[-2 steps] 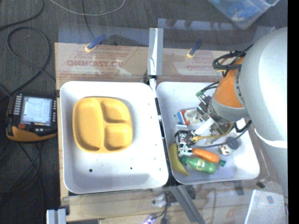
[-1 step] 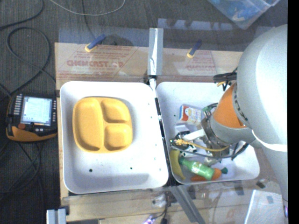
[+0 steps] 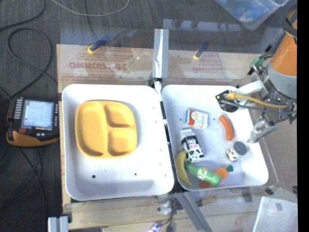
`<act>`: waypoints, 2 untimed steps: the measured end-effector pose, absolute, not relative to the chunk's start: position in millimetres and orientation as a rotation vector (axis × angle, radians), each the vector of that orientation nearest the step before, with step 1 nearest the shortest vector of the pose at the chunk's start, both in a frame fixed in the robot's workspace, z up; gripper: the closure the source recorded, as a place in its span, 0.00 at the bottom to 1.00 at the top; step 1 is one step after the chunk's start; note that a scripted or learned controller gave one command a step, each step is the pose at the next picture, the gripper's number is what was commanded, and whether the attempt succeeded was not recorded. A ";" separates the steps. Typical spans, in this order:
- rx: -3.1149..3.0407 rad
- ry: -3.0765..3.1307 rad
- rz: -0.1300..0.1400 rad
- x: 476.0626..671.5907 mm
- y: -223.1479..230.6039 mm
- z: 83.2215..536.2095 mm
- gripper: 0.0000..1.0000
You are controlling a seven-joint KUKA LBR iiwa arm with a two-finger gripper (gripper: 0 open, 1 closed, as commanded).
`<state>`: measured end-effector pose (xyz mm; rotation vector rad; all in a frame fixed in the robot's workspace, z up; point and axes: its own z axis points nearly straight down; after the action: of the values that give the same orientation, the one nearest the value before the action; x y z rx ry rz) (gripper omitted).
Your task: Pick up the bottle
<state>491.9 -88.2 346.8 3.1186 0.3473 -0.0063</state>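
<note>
- Lying on its side near the front edge of the right bin (image 3: 260, 175), the green bottle (image 3: 205, 173) is your target; its body runs from upper left down to the lower right, and you should plan the grasp across that short width, not along its length.
- Watch the crowding: a banana (image 3: 181, 167) lies touching or just beside the bottle on the left, a carrot (image 3: 220, 172) sits against its right end, and a small cow-patterned milk carton (image 3: 192, 148) stands just behind it.
- Come in from above and turn the wrist so the closing line crosses the bottle's middle, where the sides look freest of neighbours.
- Expect the round body to roll toward the banana if contact lands off centre, so descend straight and slow.
- Further out, a small round jar (image 3: 236, 151), a red sausage (image 3: 226, 127) and a white carton with an orange label (image 3: 197, 118) are well apart and need no care.
- Your gripper (image 3: 257, 132) hangs over the bin's right side, near the jar, and nothing sits in it; I cannot tell whether it is released or clenched.
- Travel left and forward first, above the clutter, before lowering.
- Ignore the yellow tray (image 3: 107, 128) in the left bin (image 3: 72, 178).
</note>
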 end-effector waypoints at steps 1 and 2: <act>3.092 0.566 -0.012 482.5 -69.6 181.7 0.00; 3.123 0.319 -0.005 485.0 -55.6 433.6 0.00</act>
<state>485.0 -55.6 433.6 3.1230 0.3192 -0.0046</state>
